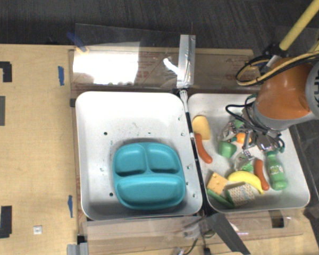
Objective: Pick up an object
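End effector, grip state indiscernible, lowered among toy foods in the right bin; no object lifted yet, pick remaining.

The arm runs off the right edge, its upper part cut away. Its orange band covers the right bin's far corner. The claw sits in a tangle of metal and small toys; its fingers are too muddled to read. The yellow pole exits top right. The clutter under the claw blurs together.
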